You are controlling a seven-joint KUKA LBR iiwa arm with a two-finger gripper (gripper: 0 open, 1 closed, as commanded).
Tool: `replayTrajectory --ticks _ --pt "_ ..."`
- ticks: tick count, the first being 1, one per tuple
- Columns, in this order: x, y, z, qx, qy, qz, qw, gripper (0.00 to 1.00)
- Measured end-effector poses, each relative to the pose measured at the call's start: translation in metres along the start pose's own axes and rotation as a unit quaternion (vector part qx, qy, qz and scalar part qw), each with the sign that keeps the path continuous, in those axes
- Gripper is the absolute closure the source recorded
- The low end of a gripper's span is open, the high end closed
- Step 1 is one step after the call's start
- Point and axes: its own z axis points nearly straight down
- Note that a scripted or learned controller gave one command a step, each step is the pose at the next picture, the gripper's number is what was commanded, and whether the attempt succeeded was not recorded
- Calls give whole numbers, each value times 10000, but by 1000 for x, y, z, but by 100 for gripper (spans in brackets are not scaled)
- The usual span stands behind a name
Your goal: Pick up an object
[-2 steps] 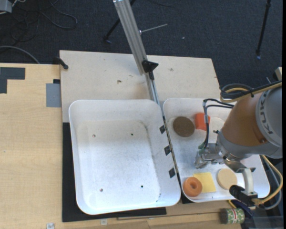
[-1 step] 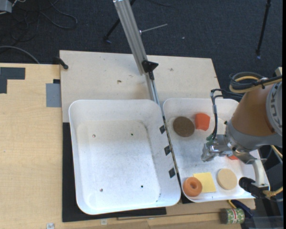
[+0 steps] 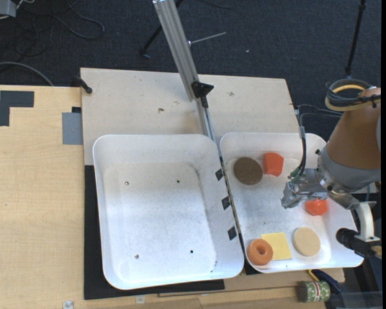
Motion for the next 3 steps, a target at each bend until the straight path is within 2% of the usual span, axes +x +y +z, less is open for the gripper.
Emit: replayTrajectory --ticks 1,3 --pt "46 14 -9 22 10 -17 10000 100" --pt "134 73 -34 15 12 -20 10000 100"
